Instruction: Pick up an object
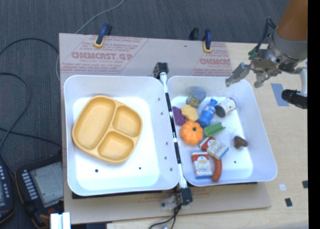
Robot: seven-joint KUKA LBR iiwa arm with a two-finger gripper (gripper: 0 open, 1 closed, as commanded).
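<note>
Orange-banded arm is hovering its gripper (246, 76), jaws apart and holding nothing, over the right bin's (262, 138) far rim, presumably lining up on the toy pile around the pumpkin (191, 133).

The red words "CHEMCAST.GP" are printed on the brown paper-faced board (100, 58) behind the left white bin. The same red printing is repeated behind the right bin, where it is partly cut off. Lettering on the small red-and-white cartons (201, 165) cannot be read.
</note>
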